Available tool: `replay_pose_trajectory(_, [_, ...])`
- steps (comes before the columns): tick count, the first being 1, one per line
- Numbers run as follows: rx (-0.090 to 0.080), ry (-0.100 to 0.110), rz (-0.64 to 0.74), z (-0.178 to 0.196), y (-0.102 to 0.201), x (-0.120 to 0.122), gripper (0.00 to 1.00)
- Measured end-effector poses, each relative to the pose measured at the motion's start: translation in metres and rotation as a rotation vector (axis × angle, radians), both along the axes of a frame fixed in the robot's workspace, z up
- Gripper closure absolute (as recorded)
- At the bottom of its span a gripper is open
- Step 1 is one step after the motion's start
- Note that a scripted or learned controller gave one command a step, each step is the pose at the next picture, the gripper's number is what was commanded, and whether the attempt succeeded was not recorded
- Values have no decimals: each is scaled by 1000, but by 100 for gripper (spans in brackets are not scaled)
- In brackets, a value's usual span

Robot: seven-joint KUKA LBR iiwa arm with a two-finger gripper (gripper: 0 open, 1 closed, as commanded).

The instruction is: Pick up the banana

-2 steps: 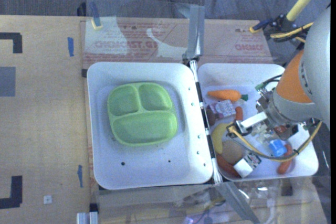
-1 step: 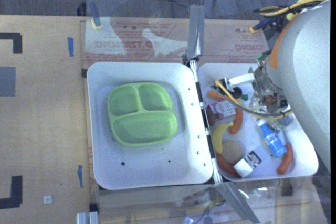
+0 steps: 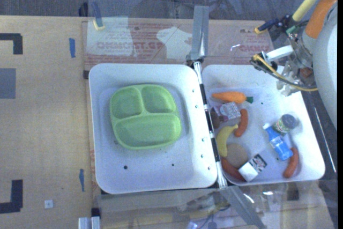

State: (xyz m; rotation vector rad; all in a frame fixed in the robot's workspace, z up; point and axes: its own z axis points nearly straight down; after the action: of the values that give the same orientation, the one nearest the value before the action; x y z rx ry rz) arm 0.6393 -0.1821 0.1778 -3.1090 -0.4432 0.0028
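Note:
The yellow banana (image 3: 224,140) lies in the right bin (image 3: 311,115), close to its left wall, curving from beside a red sausage (image 3: 243,122) down to a brown round piece (image 3: 238,153). My gripper (image 3: 291,73) hangs at the end of the grey arm over the bin's far right corner, well up and to the right of the banana, with cables around it. Nothing shows in its grasp.
Also in the right bin are a carrot (image 3: 229,97), a small packet (image 3: 230,111), a blue bottle (image 3: 278,145), a can (image 3: 287,123), two more sausages (image 3: 291,162) (image 3: 231,170) and a white block (image 3: 248,171). A green divided plate (image 3: 144,115) sits in the left bin (image 3: 102,131).

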Motion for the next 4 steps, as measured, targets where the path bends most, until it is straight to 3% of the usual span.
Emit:
replay_pose_trajectory(1, [2,3,144,-42,68,-45,100])
replay_pose_trajectory(2, [2,3,145,-42,69,-45,0])
replay_pose_trajectory(3, [0,-1,-65,-92,88,-49,0])
replay_pose_trajectory(4, [0,-1,-80,7,112,2,0])
